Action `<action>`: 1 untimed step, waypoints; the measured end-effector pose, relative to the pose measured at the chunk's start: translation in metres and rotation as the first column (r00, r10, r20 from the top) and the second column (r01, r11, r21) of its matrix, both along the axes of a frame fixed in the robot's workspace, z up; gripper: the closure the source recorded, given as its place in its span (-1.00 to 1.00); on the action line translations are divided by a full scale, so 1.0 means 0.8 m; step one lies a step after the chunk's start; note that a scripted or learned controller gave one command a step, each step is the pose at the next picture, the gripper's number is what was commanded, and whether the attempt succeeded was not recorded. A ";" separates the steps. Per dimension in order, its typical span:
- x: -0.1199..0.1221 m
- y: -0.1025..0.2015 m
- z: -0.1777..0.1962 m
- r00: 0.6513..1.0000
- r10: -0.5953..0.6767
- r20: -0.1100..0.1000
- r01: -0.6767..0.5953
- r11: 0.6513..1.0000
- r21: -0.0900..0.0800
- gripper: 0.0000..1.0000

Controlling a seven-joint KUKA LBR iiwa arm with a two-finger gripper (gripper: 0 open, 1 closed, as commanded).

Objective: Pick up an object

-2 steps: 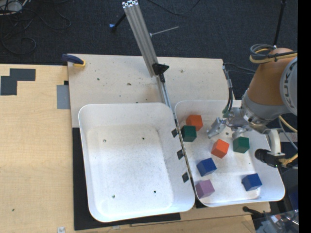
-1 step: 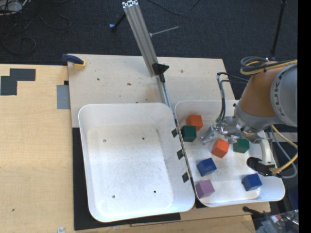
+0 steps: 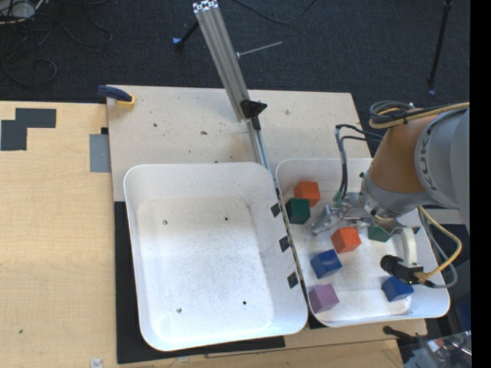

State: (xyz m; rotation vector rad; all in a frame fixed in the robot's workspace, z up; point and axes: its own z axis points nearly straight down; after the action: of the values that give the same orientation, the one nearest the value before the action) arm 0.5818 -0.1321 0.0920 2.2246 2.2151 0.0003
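The desk (image 3: 192, 121) carries two shallow white bins side by side. The left bin (image 3: 146, 282) sits at 9 o'clock from the right bin (image 3: 430, 301). A slanted aluminium rail (image 3: 224, 56) runs from 12 o'clock down to the seam between the bins.

The arm (image 3: 418, 163), grey with an orange band, enters from 3 o'clock and reaches over the right bin. Its end effector (image 3: 331, 218) hangs low above the bin floor; whether it is spread or pressed together cannot be told, and nothing is visibly pinched in it.

The objects lie in the right bin:
- orange block (image 3: 308, 191), at 11 o'clock from the end effector;
- dark green block (image 3: 298, 211), just beside the end effector at 9 o'clock;
- second orange block (image 3: 346, 240), near it at 5 o'clock;
- blue block (image 3: 325, 264), at 6 o'clock;
- purple block (image 3: 323, 297), at the bin's near edge;
- second blue block (image 3: 397, 289), at 4 o'clock;
- teal block (image 3: 378, 234), partly hidden under the arm.
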 end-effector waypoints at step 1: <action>-0.001 -0.001 0.012 1.000 -0.007 -0.001 0.007 1.000 0.002 1.00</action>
State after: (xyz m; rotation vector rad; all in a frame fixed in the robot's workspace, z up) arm 0.5811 -0.1329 0.1018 2.2339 2.2090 0.0008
